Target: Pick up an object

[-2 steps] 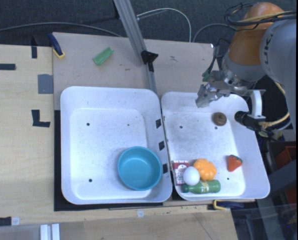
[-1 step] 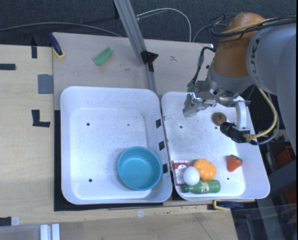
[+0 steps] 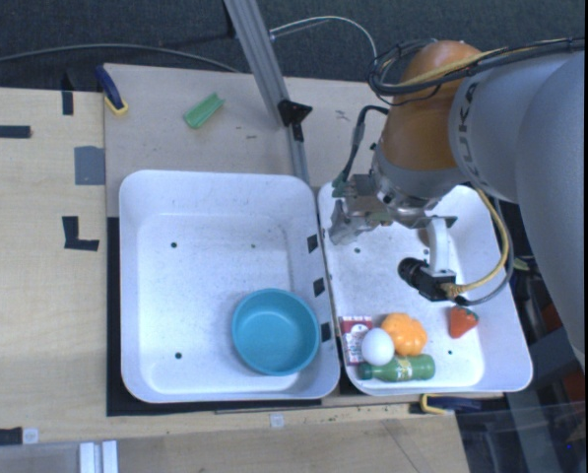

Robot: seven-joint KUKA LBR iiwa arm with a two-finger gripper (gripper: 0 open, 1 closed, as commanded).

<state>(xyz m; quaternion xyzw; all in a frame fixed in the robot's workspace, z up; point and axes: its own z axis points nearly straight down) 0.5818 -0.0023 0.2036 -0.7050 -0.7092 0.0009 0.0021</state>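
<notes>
The gripper (image 3: 345,223) hangs over the upper left part of the right bin (image 3: 500,363), near the wall between the two bins, and I cannot tell how it is set from this view. The objects lie well apart from it at the near edge of that bin: a white ball (image 3: 377,346), an orange fruit (image 3: 405,332), a green bottle (image 3: 402,369), a small red carton (image 3: 355,337) and a red strawberry (image 3: 461,321). A blue bowl (image 3: 274,330) sits in the left bin (image 3: 146,215).

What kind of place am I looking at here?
Probably a robotics lab test bench: a robot arm reaching over two white bins, toy food as grasping props, and tape markers on the benchtop.
</notes>
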